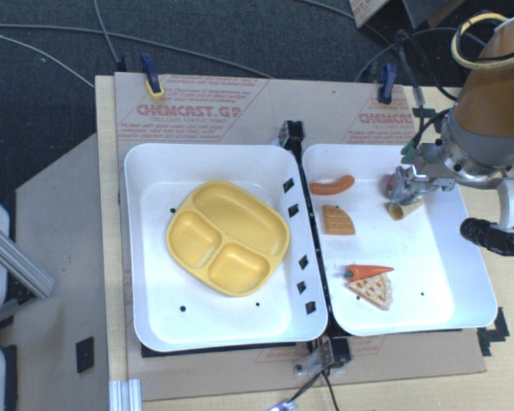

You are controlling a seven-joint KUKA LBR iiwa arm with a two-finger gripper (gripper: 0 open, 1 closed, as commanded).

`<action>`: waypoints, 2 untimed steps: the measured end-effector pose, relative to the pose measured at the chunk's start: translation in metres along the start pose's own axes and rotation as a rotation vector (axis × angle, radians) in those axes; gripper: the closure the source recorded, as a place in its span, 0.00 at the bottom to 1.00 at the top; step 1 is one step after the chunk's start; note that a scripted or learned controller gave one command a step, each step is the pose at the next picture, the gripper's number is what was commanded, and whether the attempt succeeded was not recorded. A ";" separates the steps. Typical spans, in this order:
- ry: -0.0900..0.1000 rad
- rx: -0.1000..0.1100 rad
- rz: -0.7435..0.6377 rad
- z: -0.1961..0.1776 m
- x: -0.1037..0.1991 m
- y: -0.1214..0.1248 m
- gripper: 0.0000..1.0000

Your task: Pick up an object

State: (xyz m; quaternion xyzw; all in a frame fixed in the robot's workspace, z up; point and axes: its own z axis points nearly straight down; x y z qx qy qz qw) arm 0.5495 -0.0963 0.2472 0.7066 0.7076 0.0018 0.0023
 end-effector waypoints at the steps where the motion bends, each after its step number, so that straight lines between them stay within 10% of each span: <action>1: 0.004 0.009 -0.004 0.006 0.049 -0.012 1.00; 2: 0.003 0.005 -0.005 0.005 0.103 -0.004 1.00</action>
